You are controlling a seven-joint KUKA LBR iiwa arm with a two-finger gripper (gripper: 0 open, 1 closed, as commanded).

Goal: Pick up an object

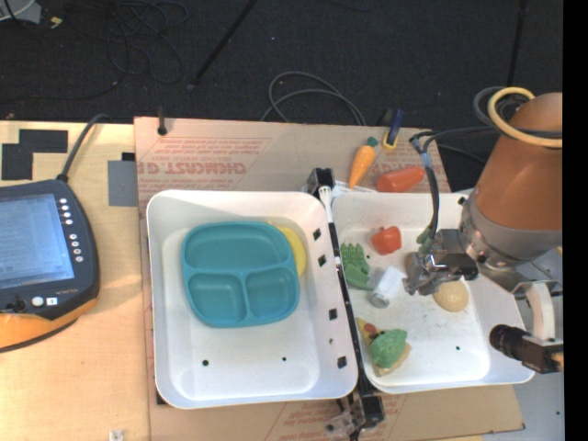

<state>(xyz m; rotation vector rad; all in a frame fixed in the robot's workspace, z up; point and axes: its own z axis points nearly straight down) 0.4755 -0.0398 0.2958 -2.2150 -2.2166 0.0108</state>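
Beside the pale potato (451,296), the pincer (415,281) hangs; its opening cannot be told.

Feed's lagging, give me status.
Gripper low in right bin, nothing visibly held. Beige ball beside it. White piece and green toy crowd left.

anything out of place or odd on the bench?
Yes: a toy carrot and a red piece lie on the cardboard behind the right bin, outside it. In the left bin, a teal divided plate sits over something yellow.

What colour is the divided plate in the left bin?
Teal, seen clearly in the camera view: the divided plate.
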